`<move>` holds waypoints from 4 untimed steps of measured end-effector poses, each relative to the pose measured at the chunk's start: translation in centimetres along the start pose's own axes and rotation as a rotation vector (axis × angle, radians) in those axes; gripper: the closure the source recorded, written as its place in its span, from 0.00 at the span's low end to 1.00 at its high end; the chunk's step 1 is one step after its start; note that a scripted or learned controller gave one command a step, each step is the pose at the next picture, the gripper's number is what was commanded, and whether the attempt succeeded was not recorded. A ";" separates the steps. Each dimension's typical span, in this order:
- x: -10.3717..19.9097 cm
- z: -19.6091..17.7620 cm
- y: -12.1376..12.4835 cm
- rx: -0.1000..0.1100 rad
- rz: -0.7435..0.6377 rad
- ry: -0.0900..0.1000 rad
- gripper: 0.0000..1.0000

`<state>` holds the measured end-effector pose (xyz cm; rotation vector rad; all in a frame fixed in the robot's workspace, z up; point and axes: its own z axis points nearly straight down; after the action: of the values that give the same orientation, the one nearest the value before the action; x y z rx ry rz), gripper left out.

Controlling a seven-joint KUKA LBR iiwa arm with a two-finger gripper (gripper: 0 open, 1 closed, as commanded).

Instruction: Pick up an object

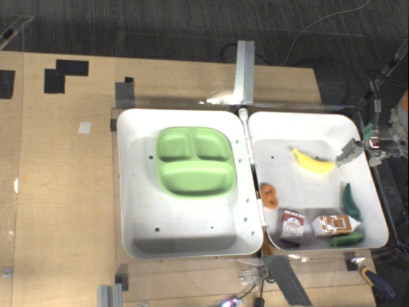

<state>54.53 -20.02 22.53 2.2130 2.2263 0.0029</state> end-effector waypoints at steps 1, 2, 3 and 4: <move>-0.4 13.0 7.1 -0.004 0.001 -0.002 0.00; 8.2 13.5 6.4 -0.012 -0.280 -0.001 0.00; 5.2 13.4 3.3 -0.013 -0.405 -0.005 0.00; 5.4 12.1 3.6 -0.019 -0.406 -0.002 1.00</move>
<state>58.10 -14.59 10.42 1.7105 2.6138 0.0204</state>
